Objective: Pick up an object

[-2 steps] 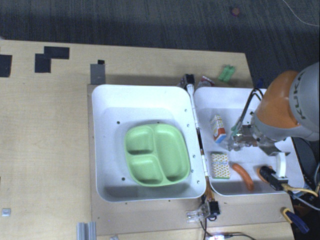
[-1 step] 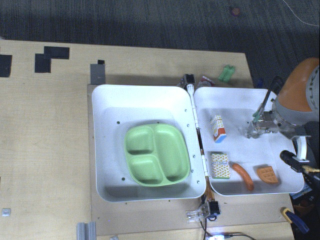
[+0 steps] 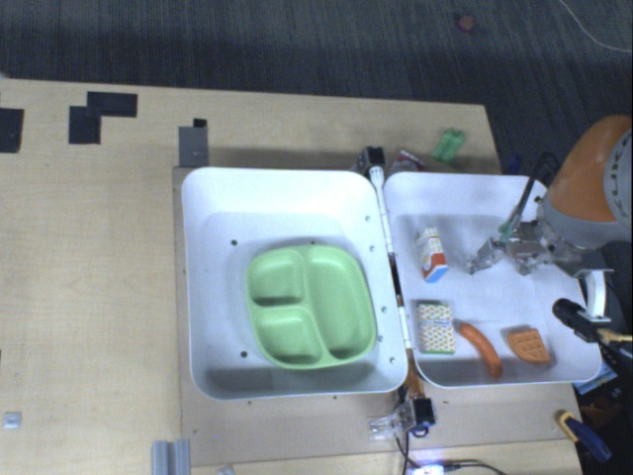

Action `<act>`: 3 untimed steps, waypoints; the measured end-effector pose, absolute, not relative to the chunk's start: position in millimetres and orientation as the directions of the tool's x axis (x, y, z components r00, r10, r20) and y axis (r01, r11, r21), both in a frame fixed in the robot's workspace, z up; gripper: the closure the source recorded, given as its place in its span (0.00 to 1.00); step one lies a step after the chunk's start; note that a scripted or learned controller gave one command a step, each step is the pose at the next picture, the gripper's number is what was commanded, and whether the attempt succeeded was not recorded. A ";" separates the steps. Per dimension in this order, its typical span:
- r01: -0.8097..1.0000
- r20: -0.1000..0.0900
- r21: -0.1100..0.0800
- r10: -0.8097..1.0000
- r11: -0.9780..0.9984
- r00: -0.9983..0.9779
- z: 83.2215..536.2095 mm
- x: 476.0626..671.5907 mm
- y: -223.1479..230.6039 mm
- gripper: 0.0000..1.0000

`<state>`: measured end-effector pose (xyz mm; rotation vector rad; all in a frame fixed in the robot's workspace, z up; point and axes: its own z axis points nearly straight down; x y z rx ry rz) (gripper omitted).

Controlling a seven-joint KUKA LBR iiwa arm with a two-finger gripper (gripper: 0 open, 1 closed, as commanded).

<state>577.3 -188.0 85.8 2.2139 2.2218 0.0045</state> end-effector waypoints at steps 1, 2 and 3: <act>1.000 -0.002 0.007 1.000 0.001 -0.001 86.7 502.9 -165.9 0.00; 1.000 -0.004 0.014 1.000 0.002 -0.002 98.2 505.0 -165.9 1.00; 1.000 -0.004 0.013 1.000 0.002 -0.002 98.0 504.9 -165.9 0.00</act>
